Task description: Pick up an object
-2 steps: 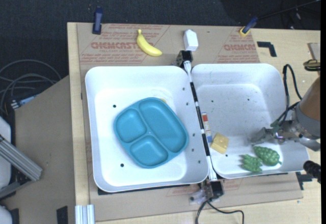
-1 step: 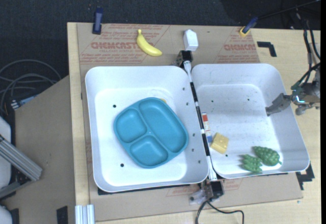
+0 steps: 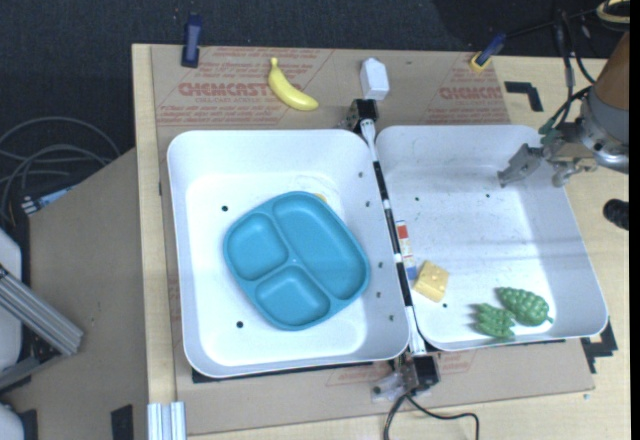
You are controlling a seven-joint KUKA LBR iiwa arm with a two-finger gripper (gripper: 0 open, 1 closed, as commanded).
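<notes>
- Nearest to us, at the worktop's (image 3: 300, 408) front edge, we see cables and a small clamp where the two bins meet.
- In the right bin (image 3: 470, 228), near its front wall, lies a green bunch of grapes (image 3: 512, 311), a toy by the look of it, with a leafy part to its left.
- Just left of the grapes, close to the divider between the bins, sits a small pale yellow block (image 3: 432, 281), resting on the bin floor and apart from the grapes.
- In the left bin (image 3: 200, 178) we see a blue divided plate (image 3: 293, 259) with three compartments, lying flat and taking up the middle of the bin; nothing lies in its compartments.
- Farther back, over the right bin's far right part, the gripper (image 3: 540, 166) reaches in from the right edge. We see its grey fingers spread apart, so the jaws stand open, with nothing between them. It is well apart from the grapes and the yellow block.
- Behind the bins, on the brown cardboard sheet, a yellow banana (image 3: 290, 88) lies just beyond the left bin's far wall.
- To the banana's right, near the far end of the divider, stands a small white block (image 3: 374, 78).
- At the cardboard's far corners we see blue clips, one at the left (image 3: 192, 38) and one toward the right (image 3: 488, 52).
</notes>
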